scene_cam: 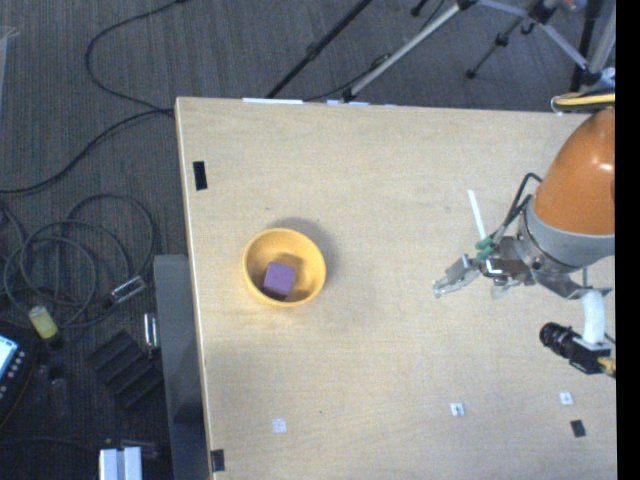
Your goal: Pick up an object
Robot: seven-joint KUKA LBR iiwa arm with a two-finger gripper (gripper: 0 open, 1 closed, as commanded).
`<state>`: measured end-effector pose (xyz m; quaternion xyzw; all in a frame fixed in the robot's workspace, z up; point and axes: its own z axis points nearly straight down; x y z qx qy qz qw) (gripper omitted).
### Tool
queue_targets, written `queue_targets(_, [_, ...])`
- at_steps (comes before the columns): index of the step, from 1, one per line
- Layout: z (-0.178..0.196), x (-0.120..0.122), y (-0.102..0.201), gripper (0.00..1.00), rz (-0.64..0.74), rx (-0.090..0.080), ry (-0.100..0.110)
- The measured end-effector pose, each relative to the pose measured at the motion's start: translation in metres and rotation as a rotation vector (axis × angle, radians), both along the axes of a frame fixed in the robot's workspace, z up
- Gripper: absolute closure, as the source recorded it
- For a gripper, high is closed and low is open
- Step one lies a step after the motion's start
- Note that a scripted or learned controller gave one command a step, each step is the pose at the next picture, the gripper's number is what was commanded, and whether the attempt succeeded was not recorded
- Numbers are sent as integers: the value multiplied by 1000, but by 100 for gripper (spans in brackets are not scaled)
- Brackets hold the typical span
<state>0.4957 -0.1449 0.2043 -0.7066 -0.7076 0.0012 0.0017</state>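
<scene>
A yellow bowl (285,266) stands on the pale wooden tabletop (380,168), left of centre. Inside it lies a small purple cube (280,279). My gripper (450,277) hovers over the bare right half of the table, well to the right of the bowl, with its fingers pointing left. It is open and nothing sits between the fingers. The grey wrist and orange band (585,183) rise behind it at the right edge.
A thin white rod (474,214) lies just above the gripper. Small black tape marks (200,175) and white tags (457,408) dot the tabletop. Off the table's left edge, cables and dark gear (80,268) lie on the carpet. Tripod legs (500,8) stand beyond the far edge.
</scene>
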Motion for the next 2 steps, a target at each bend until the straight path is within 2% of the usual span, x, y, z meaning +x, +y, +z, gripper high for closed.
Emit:
queue_targets(1, [80, 77, -60, 0, -252, -4, -2])
queue_targets(2, [187, 34, -73, 0, -216, -4, -3])
